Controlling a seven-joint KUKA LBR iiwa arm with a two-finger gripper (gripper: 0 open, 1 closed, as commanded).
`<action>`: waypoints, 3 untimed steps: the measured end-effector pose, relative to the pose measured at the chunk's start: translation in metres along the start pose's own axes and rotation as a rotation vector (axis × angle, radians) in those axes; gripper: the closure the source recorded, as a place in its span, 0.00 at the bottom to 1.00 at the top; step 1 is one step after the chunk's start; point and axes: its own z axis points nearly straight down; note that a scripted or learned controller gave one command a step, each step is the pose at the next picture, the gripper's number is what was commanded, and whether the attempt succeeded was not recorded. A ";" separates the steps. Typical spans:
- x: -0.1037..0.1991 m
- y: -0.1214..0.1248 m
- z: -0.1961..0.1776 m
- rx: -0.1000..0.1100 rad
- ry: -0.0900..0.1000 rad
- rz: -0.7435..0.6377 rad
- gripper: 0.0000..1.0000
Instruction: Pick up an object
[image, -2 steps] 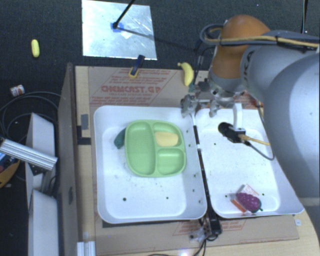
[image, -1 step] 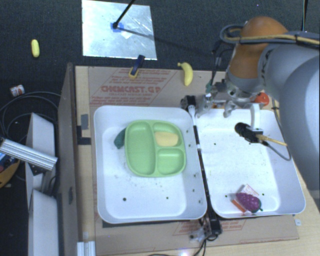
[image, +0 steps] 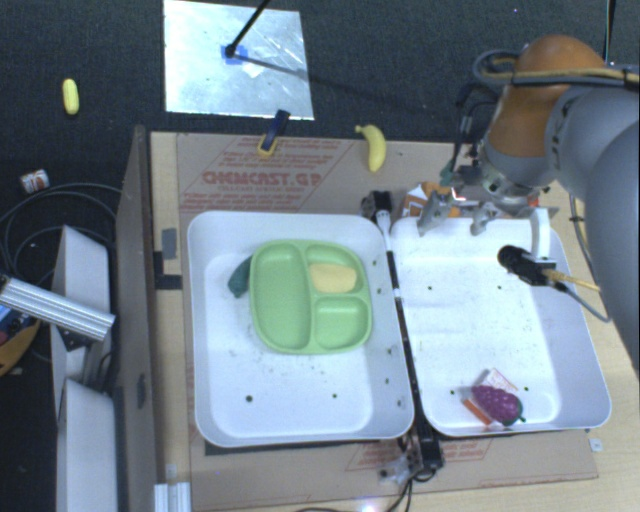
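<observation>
My gripper (image: 456, 218) hangs over the far edge of the right bin (image: 560, 330), its two grey fingers (image: 432, 214) spread apart and open, with nothing between them. A purple fruit-like toy (image: 499, 403) lies at that bin's front, on top of a small orange and white piece (image: 474, 408). The left bin (image: 215, 330) holds a green divided plate (image: 290, 310) with a yellow item (image: 334, 277) in its far right compartment. A dark teal object (image: 239, 277) lies against the plate's left side. Something orange (image: 428, 189) shows just behind the gripper, mostly hidden.
A toy banana (image: 374, 147) lies on the cardboard behind the bins, near a blue and yellow clamp (image: 272, 132). A small black part (image: 379, 206) sits at the ridge between the bins. The arm (image: 580, 120) fills the upper right.
</observation>
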 end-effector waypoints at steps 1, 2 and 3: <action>-0.028 -0.002 0.107 0.008 0.001 -0.001 0.00; -0.043 0.000 0.097 0.002 0.001 -0.003 0.00; -0.046 0.000 0.100 0.001 0.001 -0.003 0.00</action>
